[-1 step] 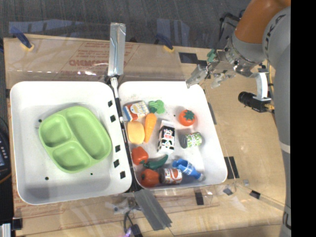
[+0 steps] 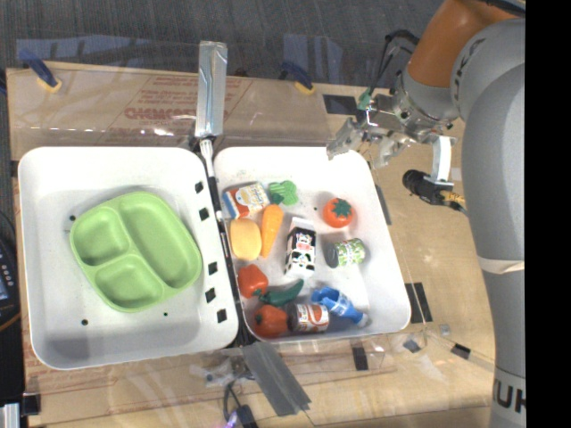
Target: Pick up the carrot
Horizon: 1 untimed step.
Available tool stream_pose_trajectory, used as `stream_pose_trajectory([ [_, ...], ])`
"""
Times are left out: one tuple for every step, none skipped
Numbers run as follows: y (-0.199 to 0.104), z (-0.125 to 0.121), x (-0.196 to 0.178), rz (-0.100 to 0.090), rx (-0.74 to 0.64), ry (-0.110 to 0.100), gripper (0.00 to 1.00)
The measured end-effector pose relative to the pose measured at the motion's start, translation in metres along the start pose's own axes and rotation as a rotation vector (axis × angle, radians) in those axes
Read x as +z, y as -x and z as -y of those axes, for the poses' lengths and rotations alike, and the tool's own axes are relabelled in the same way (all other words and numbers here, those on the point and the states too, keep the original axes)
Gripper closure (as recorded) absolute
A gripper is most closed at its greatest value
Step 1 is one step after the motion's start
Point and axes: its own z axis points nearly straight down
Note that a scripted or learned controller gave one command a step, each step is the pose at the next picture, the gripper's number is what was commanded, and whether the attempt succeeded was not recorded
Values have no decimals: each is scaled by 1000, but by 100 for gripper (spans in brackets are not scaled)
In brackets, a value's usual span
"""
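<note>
Can (image 2: 311, 317) front of R bin | carrot (image 2: 270, 230) mid-bin | gripper (image 2: 364, 144) open, above far rim

An orange carrot (image 2: 270, 218) lies in the right bin (image 2: 379, 239), near its left wall, lengthwise from upper right to lower left. Its green top touches a green leafy toy (image 2: 284, 190); a yellow item (image 2: 245, 238) sits against its lower left side.

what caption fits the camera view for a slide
Gripper hovers over right bin's far edge; carrot lies among toy food.
</note>
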Motion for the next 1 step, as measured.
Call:
stream_pose_trajectory([
  [-88,19,123,0,52,0,0],
])
